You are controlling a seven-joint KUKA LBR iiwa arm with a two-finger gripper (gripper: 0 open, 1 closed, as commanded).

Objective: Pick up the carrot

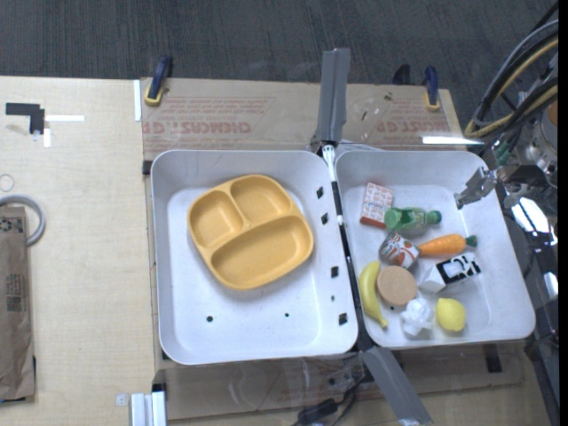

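Because the carrot (441, 246) lies below-left of the claw (479, 187), whose spread you cannot tell, touching the bottle (411, 219), expect a mis-grab.

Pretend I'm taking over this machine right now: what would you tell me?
Gripper: at the right bin's far right edge, holding nothing that I can see; open or shut, can't tell.
Carrot: lying in the right bin, between the green bottle and a black-and-white box, apart from the gripper.
Left bin: a yellow plate.
Done: nothing yet.
Left: move over the carrot, grasp it, lift it.
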